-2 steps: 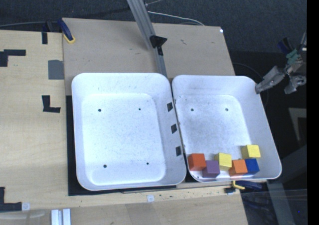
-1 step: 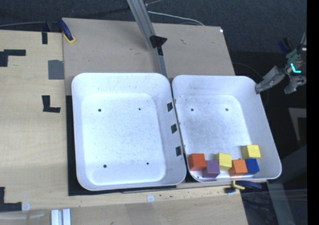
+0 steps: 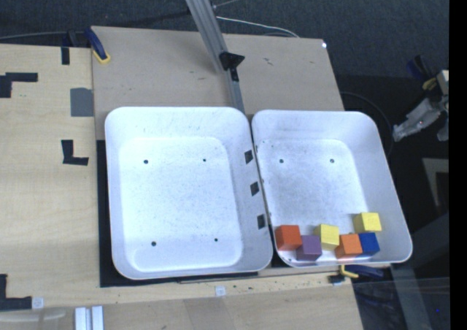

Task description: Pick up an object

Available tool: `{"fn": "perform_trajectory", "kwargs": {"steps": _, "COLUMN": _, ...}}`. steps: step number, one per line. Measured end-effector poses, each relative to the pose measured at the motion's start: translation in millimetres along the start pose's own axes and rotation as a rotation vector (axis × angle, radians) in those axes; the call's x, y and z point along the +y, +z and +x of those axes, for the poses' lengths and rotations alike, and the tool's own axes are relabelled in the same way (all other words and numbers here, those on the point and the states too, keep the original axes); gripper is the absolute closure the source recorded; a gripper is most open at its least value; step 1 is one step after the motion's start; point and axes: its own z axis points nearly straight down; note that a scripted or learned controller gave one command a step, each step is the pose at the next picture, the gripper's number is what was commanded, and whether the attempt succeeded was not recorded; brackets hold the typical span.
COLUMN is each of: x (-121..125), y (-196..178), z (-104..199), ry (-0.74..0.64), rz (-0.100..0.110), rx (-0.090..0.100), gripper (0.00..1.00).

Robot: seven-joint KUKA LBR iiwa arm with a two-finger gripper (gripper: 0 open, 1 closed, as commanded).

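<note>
Several small blocks lie along the near edge of the right bin (image 3: 365,128): an orange block (image 3: 288,236), a purple block (image 3: 311,247), a yellow block (image 3: 329,234), a second orange block (image 3: 350,244), a blue block (image 3: 369,243) and another yellow block (image 3: 370,221). My gripper (image 3: 412,125) hangs at the far right of the view, outside the right bin's right wall and well up from the blocks. Nothing shows in it.
The left bin (image 3: 117,175) stands beside the right one, their walls touching. A slanted metal pole (image 3: 208,18) rises from a black clamp behind the bins. Yellow-and-blue clips sit at the bench's back left (image 3: 99,49) and near the front right (image 3: 350,272).
</note>
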Motion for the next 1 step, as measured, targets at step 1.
{"fn": "perform_trajectory", "kwargs": {"steps": 1, "x": 131.9, "y": 32.8, "z": 10.8, "ry": -0.004, "rz": 0.005, "rx": 0.001, "gripper": 0.00}}
